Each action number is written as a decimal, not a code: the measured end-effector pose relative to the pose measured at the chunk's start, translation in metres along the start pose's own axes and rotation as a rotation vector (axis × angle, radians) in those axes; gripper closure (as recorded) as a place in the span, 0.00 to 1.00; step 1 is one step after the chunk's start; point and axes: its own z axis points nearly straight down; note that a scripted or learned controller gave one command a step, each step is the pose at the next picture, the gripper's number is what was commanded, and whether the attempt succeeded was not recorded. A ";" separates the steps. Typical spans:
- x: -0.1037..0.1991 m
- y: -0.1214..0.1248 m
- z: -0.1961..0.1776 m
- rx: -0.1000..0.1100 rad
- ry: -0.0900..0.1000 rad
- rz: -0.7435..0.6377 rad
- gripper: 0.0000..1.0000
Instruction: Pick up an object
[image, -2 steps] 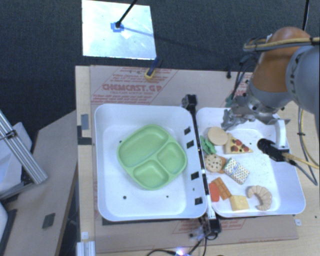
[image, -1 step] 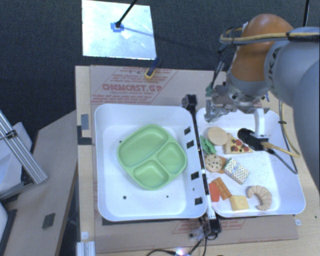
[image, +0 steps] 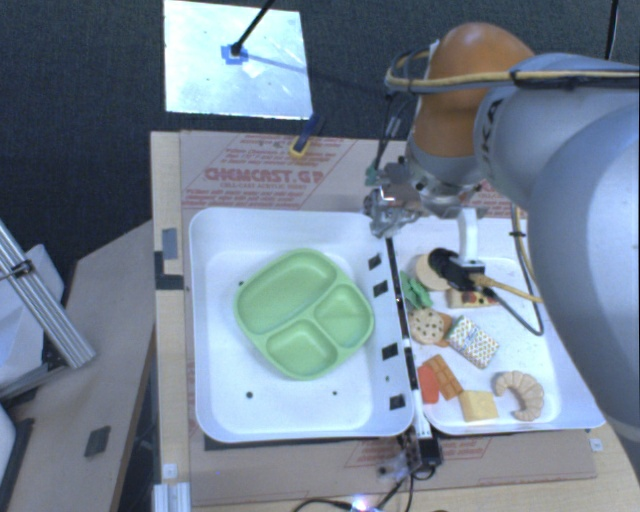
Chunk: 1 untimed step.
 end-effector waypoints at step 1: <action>0.005 -0.004 -0.001 0.002 0.000 0.001 1.00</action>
